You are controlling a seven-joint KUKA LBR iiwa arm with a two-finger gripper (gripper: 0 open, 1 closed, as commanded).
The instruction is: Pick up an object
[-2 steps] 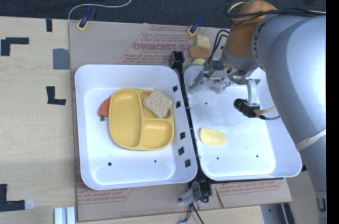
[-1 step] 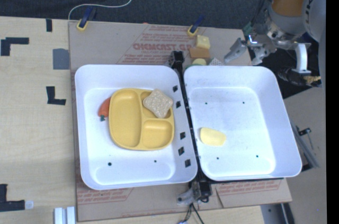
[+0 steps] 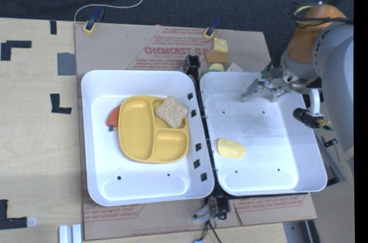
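Just under my gripper (image 3: pixel 248 96) the right bin (image 3: pixel 270 173) looks like smooth white plastic with a dull sheen, and my fingers (image 3: pixel 253 89) read as bare grey metal. Below my hand, the pale yellow lump (image 3: pixel 230 148) looks soft and matt. Across the divide from me, the left bin (image 3: pixel 109 178) has the same white plastic, holding a yellow divided plate (image 3: pixel 146 135) of smooth, slightly glossy plastic. On it the tan square (image 3: pixel 171 112) looks rough and grainy. Beneath both bins the sheet (image 3: pixel 144 46) is matt brown cardboard on pale wood-look bench (image 3: pixel 34 150).
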